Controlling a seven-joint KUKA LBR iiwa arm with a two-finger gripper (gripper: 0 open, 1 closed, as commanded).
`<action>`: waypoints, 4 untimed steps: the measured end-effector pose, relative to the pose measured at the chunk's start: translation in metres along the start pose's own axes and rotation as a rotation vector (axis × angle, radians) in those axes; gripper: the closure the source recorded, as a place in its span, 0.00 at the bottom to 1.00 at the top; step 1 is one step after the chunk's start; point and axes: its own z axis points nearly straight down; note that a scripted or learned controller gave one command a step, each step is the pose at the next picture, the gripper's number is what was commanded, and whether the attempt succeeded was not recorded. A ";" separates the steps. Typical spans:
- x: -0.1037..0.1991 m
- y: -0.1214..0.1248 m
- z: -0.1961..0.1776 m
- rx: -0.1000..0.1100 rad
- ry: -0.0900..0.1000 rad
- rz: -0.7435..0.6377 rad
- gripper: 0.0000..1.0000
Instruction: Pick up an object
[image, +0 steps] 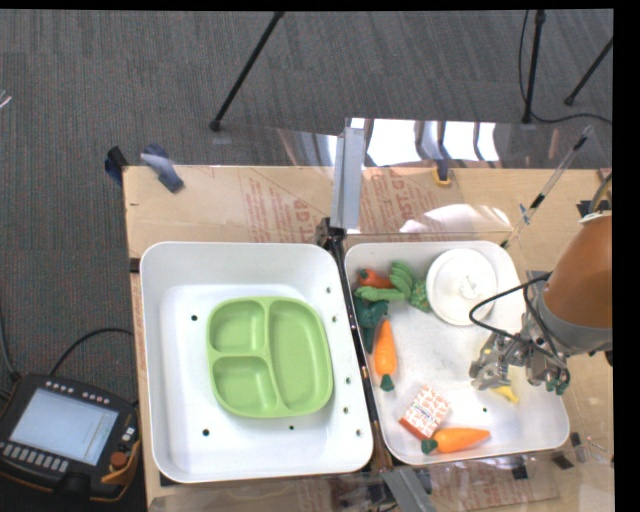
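Gripper (497, 377) down low inside the right bin (545, 425), near that bin's right wall. Can't tell whether the fingers are spread or closed, too much metal and cable bunched together. Small yellow thing (508, 394) right under the fingertips, touching or nearly so, but hard to say if actually pinched.

Everything else placed off the right bin too: white round lid (463, 285) at its back, just behind the gripper. Orange carrot (384, 352) standing along its left side, green leafy veg (392, 284) up in the back-left corner with another bit of orange (371, 277) tucked beside it. Red-and-white packet (426, 410) toward the front, second carrot (458, 438) lying just in front of that, near the front wall.

Left of the right bin, touching wall to wall: left bin (170, 290) with a green divided plate (270, 356) sitting flat in the middle.
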 end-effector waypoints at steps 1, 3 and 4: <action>-0.037 0.030 0.010 0.000 0.001 0.024 1.00; -0.038 0.031 0.000 -0.001 -0.002 0.021 1.00; -0.038 0.032 0.000 -0.001 -0.001 0.020 0.00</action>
